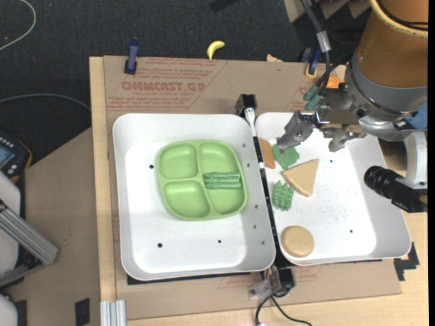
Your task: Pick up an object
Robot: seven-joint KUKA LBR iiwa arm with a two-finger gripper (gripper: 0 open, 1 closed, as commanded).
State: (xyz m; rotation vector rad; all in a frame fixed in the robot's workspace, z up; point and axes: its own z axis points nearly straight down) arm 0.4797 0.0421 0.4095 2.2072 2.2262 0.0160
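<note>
My gripper (315, 138) hangs over the back left part of the right bin (370, 223), its two fingers spread apart and open with nothing between them. Its left finger (293, 133) stands just above a flat green piece (288, 158). Beside that piece an orange-brown slice (267, 155) leans at the bin's left wall. A tan wedge (303, 177), a green leafy piece (283, 195) and a round tan biscuit (298, 240) lie nearer the front. In the left bin (129, 202) a green divided plate (178, 182) holds a green bundle (222, 180).
A black cylindrical part (389, 183) juts over the right bin's right edge. A black divider (262, 175) runs between the bins. Blue clamps (131, 54) hold the cardboard base at the back, and a small yellow banana (215, 47) lies beyond it.
</note>
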